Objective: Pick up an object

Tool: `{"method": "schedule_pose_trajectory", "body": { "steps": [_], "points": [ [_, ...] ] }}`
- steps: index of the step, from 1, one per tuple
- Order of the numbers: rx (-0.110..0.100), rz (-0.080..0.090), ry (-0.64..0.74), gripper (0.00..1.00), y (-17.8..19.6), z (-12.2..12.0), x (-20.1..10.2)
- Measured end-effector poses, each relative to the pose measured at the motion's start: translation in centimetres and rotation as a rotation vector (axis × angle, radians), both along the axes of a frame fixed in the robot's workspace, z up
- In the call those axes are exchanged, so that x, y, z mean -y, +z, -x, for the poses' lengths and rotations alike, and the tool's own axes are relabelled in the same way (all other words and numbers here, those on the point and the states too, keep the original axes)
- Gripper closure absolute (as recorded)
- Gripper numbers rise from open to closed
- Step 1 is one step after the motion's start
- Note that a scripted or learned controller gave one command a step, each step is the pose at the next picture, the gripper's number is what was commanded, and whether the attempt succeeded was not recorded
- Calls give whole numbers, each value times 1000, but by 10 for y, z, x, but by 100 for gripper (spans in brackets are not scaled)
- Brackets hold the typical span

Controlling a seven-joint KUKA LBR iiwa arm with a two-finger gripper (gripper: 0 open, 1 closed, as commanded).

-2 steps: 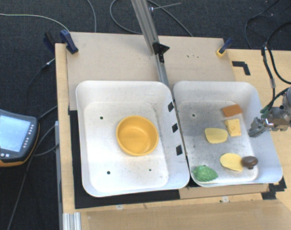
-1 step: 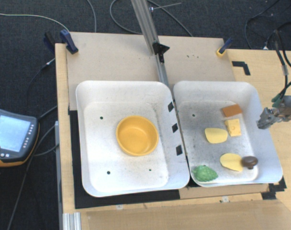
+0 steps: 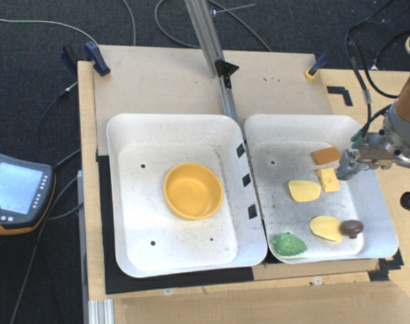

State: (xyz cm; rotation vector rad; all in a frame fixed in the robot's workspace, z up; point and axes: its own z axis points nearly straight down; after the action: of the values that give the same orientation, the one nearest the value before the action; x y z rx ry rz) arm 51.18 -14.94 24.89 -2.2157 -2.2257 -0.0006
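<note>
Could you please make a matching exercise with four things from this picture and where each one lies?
Things:
1. yellow bowl
2. green object
3. orange-brown block
4. dark brown object

Places:
A. near front edge of the right bin, at its left corner
B. middle of the left bin
C. right bin, front right, touching a yellow piece
D. right bin, towards the back, just left of the gripper

Pairs: 1-B, 2-A, 3-D, 4-C
</note>
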Motion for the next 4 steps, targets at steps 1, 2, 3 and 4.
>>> {"method": "schedule_pose_trajectory", "body": {
  "steps": [1,2,3,4],
  "points": [
    [1,0,0,100,-4,-5,-54],
    [0,0,1,100,-12,-23,-113],
    [1,0,0,100,-4,-40,-158],
    [0,0,1,100,-11,-55,-218]
  ]
}}
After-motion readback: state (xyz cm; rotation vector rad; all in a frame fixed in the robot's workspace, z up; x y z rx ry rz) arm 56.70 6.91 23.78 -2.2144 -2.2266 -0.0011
